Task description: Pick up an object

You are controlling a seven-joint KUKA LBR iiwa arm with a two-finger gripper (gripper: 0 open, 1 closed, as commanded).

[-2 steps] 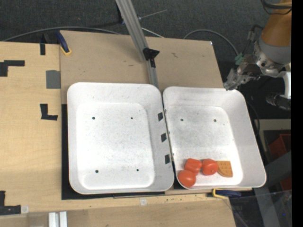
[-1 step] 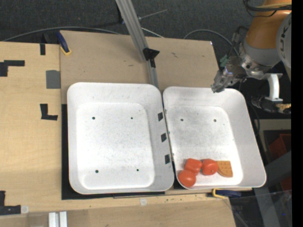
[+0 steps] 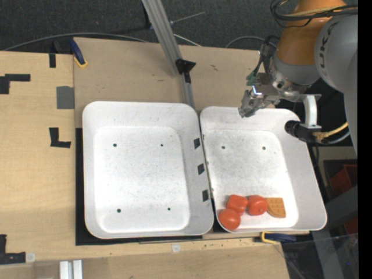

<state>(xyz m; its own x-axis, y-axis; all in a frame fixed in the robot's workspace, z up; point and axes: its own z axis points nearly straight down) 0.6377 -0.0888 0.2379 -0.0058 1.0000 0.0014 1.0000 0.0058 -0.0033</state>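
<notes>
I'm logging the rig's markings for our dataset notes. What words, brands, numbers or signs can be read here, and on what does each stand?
"KU": dark letters running down the grey arm casing beside the orange band; the rest of the word runs out of frame.
No readable text on the two white bins, the bench, or the orange pieces in the right bin.
</notes>
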